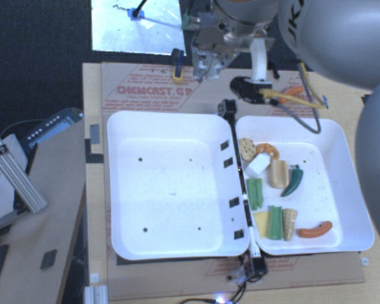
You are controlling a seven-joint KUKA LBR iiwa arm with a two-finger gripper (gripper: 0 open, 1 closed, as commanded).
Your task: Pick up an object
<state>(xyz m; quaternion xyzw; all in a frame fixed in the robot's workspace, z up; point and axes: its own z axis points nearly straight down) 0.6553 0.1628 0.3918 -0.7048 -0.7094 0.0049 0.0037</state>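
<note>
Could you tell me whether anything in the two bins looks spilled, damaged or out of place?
Nothing stands out. The toy foods, among them the green pepper, the sausage and the pretzel, lie loosely together in the right bin, none over its rim. The gripper hangs above the bench behind the bins.

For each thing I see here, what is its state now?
left bin: nothing inside
right bin: holds toy foods
green pepper: lying in the right bin
sausage: lying near the front edge
tool: raised behind the bins, carrying nothing visible
</note>
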